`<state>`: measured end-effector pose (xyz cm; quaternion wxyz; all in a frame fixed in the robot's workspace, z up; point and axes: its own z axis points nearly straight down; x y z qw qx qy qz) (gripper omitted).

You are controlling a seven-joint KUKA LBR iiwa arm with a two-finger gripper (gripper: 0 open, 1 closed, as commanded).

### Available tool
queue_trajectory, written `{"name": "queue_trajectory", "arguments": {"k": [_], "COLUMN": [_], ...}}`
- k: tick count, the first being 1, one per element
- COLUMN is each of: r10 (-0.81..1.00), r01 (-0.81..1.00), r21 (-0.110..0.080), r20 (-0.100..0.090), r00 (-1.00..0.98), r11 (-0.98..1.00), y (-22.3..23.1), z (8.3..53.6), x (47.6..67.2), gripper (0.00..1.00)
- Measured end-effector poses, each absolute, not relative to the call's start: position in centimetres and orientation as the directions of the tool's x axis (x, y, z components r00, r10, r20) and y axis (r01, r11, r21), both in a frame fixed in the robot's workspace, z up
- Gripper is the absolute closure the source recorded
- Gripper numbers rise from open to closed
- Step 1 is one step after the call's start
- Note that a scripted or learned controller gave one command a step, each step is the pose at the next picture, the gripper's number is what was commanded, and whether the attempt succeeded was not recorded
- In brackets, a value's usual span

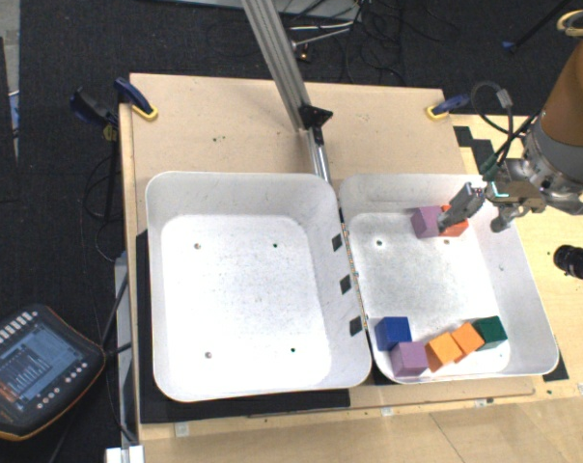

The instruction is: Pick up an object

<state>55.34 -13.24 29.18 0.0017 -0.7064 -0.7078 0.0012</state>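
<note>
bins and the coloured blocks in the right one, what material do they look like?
Bins: likely moulded plastic, white, semi-matte, with rounded corners, raised rims and dark scuff specks. Blocks, such as the blue block and orange block: solid colour, matte, crisp-edged cubes; painted wood or foam, can't tell which.

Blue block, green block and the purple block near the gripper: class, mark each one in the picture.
blue block (393, 331): camera view, top face.
green block (490, 332): camera view, top face.
purple block near the gripper (425, 222): camera view, top face.
</note>
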Motion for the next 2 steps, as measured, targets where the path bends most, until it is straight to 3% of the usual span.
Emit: {"name": "queue_trajectory", "arguments": {"k": [1,2], "r10": [1.0,1.0], "r01": [1.0,1.0], "r21": [0.0,-0.004], "r20": [0.0,0.0], "r00": [-0.001,0.001], "r11": [0.001,-0.001], "y": [-13.3,-13.1], "z": [29.4,25.1], "x": [55.4,55.1], "gripper": [0.0,0.0]}}
